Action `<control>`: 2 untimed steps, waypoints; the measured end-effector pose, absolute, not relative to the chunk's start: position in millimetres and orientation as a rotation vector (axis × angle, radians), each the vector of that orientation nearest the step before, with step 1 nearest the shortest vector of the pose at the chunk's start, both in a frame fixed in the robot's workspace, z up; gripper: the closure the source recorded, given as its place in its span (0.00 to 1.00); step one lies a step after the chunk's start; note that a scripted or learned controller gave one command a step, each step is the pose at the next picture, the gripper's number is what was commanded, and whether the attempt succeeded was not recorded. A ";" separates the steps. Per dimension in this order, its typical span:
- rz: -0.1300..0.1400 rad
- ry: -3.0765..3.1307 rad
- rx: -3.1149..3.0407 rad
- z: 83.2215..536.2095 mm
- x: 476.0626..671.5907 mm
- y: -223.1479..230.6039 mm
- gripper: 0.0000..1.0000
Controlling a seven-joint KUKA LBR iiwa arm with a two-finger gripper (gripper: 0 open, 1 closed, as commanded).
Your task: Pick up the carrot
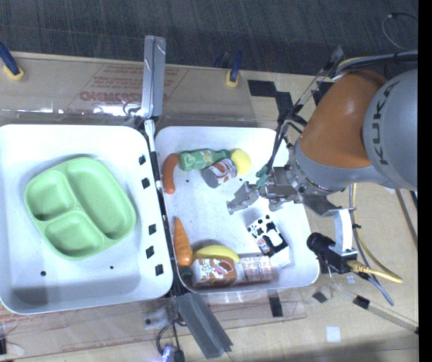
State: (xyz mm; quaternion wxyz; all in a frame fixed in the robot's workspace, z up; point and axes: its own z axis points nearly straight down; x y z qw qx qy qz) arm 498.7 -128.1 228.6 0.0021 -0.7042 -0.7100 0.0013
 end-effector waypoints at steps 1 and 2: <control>0.003 -2.620 -1.727 169.2 519.1 -94.4 0.00; 0.000 -2.628 -1.721 101.3 490.1 -103.0 0.00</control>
